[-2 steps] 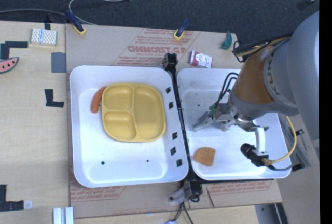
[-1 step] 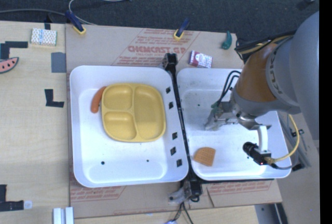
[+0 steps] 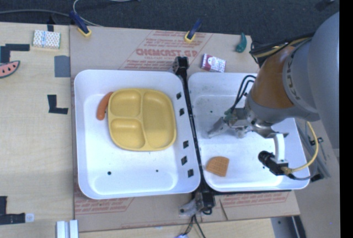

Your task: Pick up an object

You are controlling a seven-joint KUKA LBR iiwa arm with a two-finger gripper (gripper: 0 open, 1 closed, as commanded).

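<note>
A tan waffle-like piece [image 3: 218, 166] lies near the front left corner of the right bin [image 3: 220, 93]. My gripper [image 3: 219, 127] points left, low over the middle of that bin, above and slightly left of the waffle piece. Its fingers [image 3: 216, 129] look close together with nothing visible between them. In the left bin [image 3: 88, 149] a yellow divided plate [image 3: 142, 119] rests, with an orange hot-dog-like toy [image 3: 102, 106] against its left side.
The black divider [image 3: 187, 121] runs between the two bins. The grey arm with its orange band [image 3: 273, 85] covers the right bin's right half. A cable [image 3: 287, 168] loops near the right bin's front. A small packet [image 3: 212, 63] lies behind the bins.
</note>
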